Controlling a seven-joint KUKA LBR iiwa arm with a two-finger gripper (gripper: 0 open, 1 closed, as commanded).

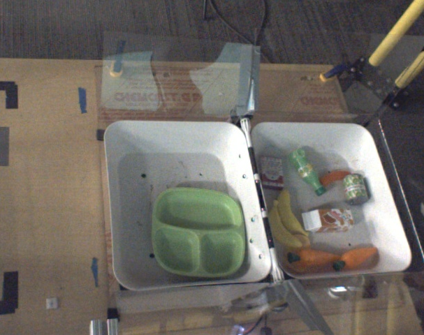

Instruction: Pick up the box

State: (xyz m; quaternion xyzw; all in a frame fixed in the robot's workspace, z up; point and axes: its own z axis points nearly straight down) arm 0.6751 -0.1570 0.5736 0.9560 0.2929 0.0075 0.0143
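In the right bin a small orange and white box lies on its side near the middle, its white end pointing left. A flat dark red packet leans against the bin's left wall. Just left of the orange box lie yellow bananas; two carrots lie in front of it.
A green bottle, a small carrot and a can sit behind the box. The left bin holds a green divided plate. Yellow-handled tools stand at the back right, and a clear panel behind the bins.
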